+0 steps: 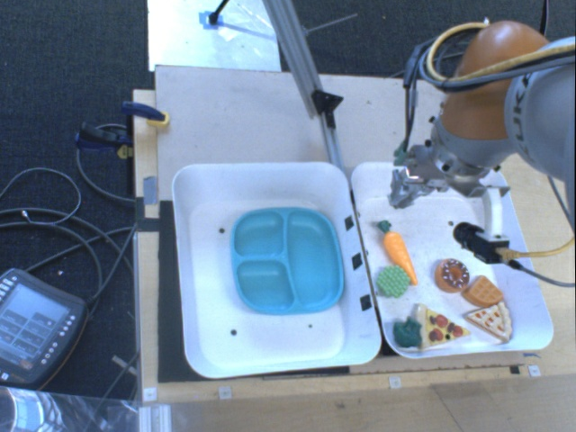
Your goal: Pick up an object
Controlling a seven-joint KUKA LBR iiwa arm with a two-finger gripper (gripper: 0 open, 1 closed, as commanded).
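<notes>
I am the big grey arm with the orange band, and I reach in from the right side. Below me are two white bins side by side. The left bin (207, 331) has a blue plate (288, 261) with three little parts in it, and nothing sits on the plate. The right bin (531, 331) has all the toy food in it.

My gripper (407, 190) hangs over the top left part of the right bin. I cannot tell if it is open or closed, because it looks small and dark from up here. I see nothing in it, so I say I am not holding anything yet.

My job is to pick up one thing. As far as I can see, that job is not done. All the toys lie on the floor of the bin. The carrot (397, 253) is the closest one, just below my gripper, with its green top pointing up at me. Near it is a round green toy (392, 281). Lower down is a pizza slice (438, 326) with a dark green bit (407, 333) touching it. To the right are a brown donut (452, 275), a small waffle (483, 292) and a bigger waffle piece (491, 320).

What is left is most of the work: I think I need to go down, close on a toy and lift it. The carrot looks like the easy pick.
</notes>
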